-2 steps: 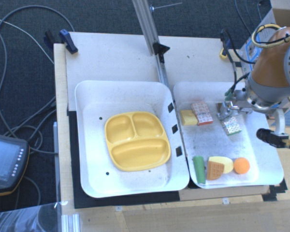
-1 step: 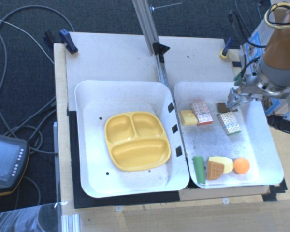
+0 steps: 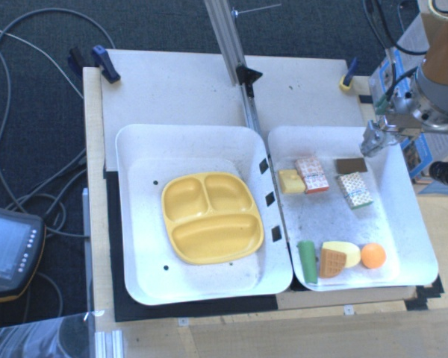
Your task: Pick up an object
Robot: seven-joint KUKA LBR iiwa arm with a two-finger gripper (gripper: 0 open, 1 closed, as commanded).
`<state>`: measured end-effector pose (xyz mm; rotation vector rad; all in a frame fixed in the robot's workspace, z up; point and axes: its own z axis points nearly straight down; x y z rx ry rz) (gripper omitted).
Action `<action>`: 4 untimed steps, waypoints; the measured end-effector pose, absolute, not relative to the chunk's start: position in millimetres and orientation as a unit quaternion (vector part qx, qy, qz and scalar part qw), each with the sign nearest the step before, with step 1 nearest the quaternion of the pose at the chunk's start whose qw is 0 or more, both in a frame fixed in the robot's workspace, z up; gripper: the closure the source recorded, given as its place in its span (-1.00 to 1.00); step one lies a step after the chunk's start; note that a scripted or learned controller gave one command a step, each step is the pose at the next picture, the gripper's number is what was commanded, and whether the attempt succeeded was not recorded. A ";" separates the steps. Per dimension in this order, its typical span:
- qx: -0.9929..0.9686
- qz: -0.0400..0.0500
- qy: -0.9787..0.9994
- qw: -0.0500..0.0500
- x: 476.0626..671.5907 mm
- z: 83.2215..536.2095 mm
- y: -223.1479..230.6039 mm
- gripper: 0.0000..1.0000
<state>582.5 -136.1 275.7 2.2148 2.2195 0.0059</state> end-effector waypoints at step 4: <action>0.705 0.000 0.709 -0.002 590.3 241.5 87.4 1.00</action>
